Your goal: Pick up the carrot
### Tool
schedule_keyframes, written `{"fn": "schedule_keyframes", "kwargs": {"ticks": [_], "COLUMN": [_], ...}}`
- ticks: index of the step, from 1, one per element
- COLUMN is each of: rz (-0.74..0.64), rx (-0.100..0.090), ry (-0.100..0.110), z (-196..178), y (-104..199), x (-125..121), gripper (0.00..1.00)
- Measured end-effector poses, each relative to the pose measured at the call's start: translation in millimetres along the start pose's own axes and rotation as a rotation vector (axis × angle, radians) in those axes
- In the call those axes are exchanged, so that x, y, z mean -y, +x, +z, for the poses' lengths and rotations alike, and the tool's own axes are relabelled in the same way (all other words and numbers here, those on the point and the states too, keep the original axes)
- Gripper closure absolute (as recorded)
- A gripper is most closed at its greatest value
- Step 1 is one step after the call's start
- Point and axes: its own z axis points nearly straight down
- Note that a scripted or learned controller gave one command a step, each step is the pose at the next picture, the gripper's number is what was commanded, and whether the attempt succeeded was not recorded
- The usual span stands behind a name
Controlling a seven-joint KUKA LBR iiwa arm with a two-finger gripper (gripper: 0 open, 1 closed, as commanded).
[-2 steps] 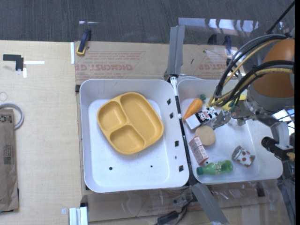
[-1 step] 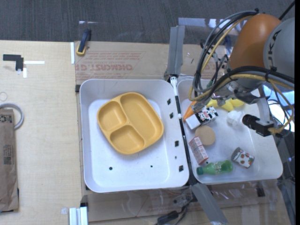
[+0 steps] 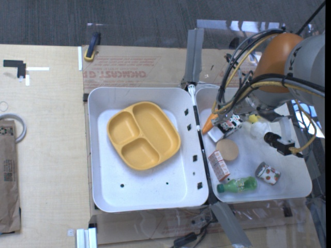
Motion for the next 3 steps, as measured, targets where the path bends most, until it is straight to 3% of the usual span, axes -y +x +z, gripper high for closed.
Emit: {"fn": "schedule_keyframes", "kwargs": {"ticks": [1, 2, 3], "rz": [0.004, -0.162, -0.162], "rx": [0.008, -0.003, -0.003], "ry": [-0.006, 0.022, 0.022], "z": [-12, -79, -79], "y": [-5, 16, 16], "x": [-1, 8, 8], "gripper": [1.0, 1.0, 0.0]}}
